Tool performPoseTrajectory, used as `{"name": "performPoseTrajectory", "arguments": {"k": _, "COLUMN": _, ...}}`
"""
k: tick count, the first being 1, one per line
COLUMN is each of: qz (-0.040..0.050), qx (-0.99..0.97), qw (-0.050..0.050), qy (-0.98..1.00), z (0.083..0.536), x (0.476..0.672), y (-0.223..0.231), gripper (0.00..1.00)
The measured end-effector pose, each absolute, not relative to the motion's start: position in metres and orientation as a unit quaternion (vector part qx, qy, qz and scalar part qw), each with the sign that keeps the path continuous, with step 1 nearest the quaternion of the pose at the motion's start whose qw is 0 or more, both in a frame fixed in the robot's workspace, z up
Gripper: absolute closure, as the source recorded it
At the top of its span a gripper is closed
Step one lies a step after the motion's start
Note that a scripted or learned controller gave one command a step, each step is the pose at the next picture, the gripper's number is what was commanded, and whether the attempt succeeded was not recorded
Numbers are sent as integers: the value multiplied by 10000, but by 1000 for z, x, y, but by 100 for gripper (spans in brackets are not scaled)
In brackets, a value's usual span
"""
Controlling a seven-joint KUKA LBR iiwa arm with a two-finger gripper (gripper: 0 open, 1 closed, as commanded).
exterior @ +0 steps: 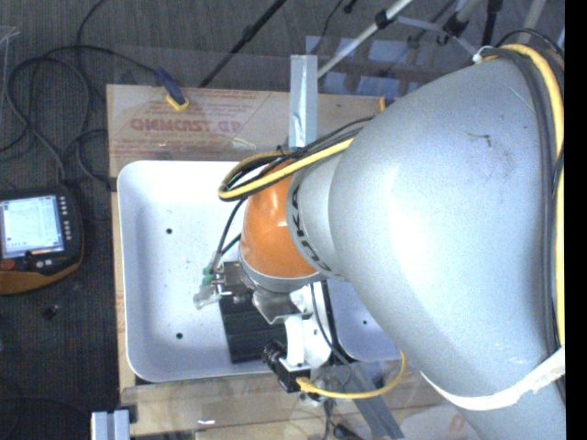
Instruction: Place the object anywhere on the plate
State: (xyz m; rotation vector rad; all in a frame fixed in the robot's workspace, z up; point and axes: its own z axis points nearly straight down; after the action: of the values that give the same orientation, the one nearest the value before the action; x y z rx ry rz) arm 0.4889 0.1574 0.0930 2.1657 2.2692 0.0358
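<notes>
The grey arm (pixel 440 209) covers the whole right side of the bench (pixel 183 126), so what lies beneath it cannot be told. A shallow white bin (pixel 156 246) sits toward the bench's left edge. The arm's orange band (pixel 266 236) hangs over the bin's right half. A screened handset (pixel 37 232) lies on the floor beyond the bench's left edge. The tool (pixel 220 287) points down into the bin toward the bench's front edge; whether it is released or clenched cannot be told. Two dark specks (pixel 170 232) dot the bin floor.
</notes>
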Motion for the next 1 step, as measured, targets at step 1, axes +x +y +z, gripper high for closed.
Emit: {"name": "performPoseTrajectory", "arguments": {"k": 1, "qz": 113, "qx": 6904, "qw": 24, "qy": 7233, "z": 93, "x": 489, "y": 157, "gripper": 0}}
